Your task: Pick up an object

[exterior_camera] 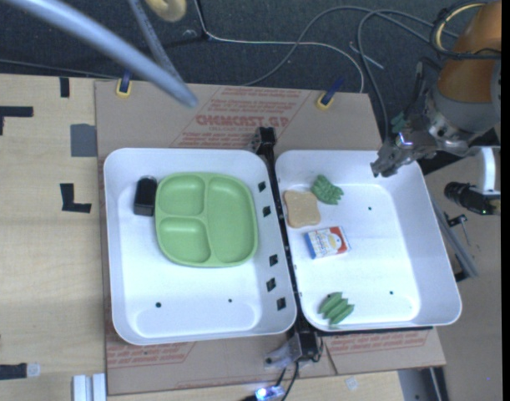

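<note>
A cardboard sheet (238, 111) with red print lies under both bins at frame centre. Yellow and blue clips (325, 98) hold its upper edge. Cables (321, 36) run across the dark floor at the top of the frame. Black tape marks (71, 197) sit on the wooden bench (37, 266) at the left.

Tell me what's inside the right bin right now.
The right bin holds a tan bread-like piece, a green leafy toy, a small printed box and green pods. Whatever lies under them is covered.
</note>
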`<state>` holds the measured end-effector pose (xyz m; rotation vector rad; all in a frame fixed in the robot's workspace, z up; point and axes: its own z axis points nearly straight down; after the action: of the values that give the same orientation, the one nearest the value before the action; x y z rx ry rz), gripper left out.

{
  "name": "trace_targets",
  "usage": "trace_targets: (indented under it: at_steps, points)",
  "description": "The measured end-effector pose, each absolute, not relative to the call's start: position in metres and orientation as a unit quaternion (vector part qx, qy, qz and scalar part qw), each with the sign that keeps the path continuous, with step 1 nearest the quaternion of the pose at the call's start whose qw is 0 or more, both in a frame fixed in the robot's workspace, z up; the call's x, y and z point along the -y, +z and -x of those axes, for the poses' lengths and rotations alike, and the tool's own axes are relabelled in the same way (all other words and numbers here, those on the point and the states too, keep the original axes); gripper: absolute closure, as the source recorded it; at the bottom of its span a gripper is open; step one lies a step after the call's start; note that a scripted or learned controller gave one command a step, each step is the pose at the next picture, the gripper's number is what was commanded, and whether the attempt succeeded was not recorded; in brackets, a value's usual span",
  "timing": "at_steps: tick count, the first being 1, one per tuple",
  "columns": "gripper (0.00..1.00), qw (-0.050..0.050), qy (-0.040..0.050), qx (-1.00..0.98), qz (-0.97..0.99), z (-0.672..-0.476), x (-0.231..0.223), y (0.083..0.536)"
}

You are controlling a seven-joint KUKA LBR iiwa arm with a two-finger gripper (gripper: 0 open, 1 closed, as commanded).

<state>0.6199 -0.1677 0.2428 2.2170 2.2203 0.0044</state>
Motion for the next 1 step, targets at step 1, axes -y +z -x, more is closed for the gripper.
trace_targets:
  at_steps: [1]
  points:
    - [1.00,0.002,0.0012,-0.708,-0.706,-0.6209,0.1674,0.2961]
